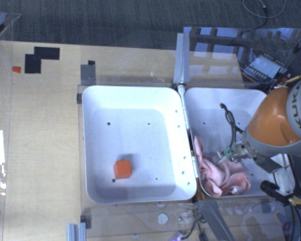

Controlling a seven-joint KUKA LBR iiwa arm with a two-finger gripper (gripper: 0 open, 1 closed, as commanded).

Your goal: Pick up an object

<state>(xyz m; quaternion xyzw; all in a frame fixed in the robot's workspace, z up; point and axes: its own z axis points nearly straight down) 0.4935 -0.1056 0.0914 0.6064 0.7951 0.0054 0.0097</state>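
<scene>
An orange block (123, 169) lies near the front left of the left bin (140, 97). A crumpled pink cloth (218, 173) fills the front left corner of the right bin (210, 102). My gripper (230, 153) hangs low in the right bin, right above the cloth's upper edge, under the orange-banded wrist (273, 122). A dark cable (230, 118) curls along the wrist's left side.
A metal divider post (180, 59) stands behind the seam between the bins. Black markers (39, 58) and a small orange square (16, 70) lie on the wooden bench at far left. Electronics and wiring (266, 67) sit behind the right bin.
</scene>
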